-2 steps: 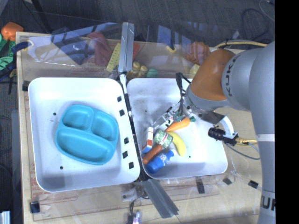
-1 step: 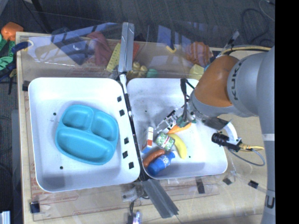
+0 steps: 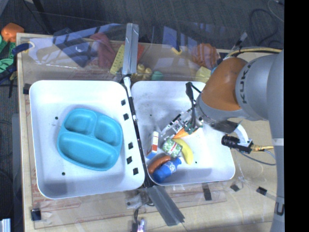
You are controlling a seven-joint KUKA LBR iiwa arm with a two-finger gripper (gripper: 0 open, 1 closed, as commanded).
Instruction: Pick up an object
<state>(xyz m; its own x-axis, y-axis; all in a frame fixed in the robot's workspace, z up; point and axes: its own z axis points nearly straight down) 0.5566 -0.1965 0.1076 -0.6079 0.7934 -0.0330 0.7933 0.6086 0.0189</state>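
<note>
My gripper (image 3: 176, 127) hangs low in the right bin (image 3: 159, 93), reaching in from the right just above a heap of small things. Under and beside it lie a small orange piece (image 3: 181, 134), a green and white packet (image 3: 171, 146) and a yellow banana (image 3: 186, 152). A slim white and red carton (image 3: 154, 141) stands a little to the left. Toward the bin's front edge lie an orange-red sausage shape (image 3: 158, 161) and a blue bottle (image 3: 167, 170). Whether anything sits in the gripper is hidden.
The left bin (image 3: 43, 100) holds a blue divided tray (image 3: 91, 138). A ridge with black clips (image 3: 131, 129) separates the bins. Behind the bins, colourful clutter (image 3: 106, 47) lies under clear plastic. The grey and orange arm (image 3: 231, 91) covers the right bin's right side.
</note>
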